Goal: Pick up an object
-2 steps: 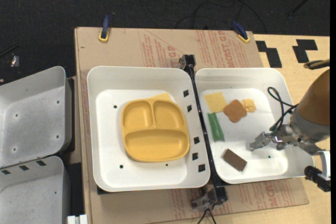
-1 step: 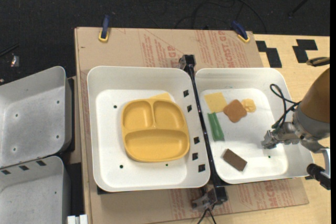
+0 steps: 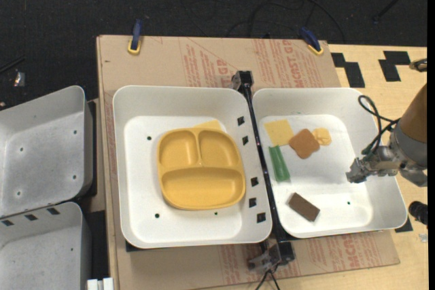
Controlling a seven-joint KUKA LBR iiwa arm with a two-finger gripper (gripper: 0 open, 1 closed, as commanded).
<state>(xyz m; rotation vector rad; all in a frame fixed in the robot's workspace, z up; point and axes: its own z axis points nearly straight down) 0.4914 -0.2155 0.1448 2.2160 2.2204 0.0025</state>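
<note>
Camera view, the only one I get: my pincer (image 3: 355,173) sits at the right edge of the right bin (image 3: 319,224), low over the white floor near the right wall, arm coming in from the right with cables trailing. I can't tell its state from here, too small and dark at this slant. Nothing is visibly in it, so I judge the pick as not yet done. Candidates all lie to the pincer's left. The brown block (image 3: 303,206) is nearest, down-left of the pincer and apart from it, lying flat on the bin floor. The brown round piece (image 3: 304,143) is up-left, touching or overlapping a small yellow piece (image 3: 322,138) beside it. Further left is the pale yellow square (image 3: 278,130), and below that the green stick (image 3: 279,164), lying along the divider side of the bin, well apart from the pincer. Far left, across the divider, the yellow divided plate (image 3: 201,169) sits in the left bin (image 3: 136,146) with a pale yellow sheet corner (image 3: 212,126) poking out from under its top edge; that's the furthest thing from the pincer. Desk (image 3: 177,58) under both bins is cardboard-topped. My read: early stage, approach only. Left to do: move over a target, descend, close, lift. The brown block looks like the shortest reach.
</note>
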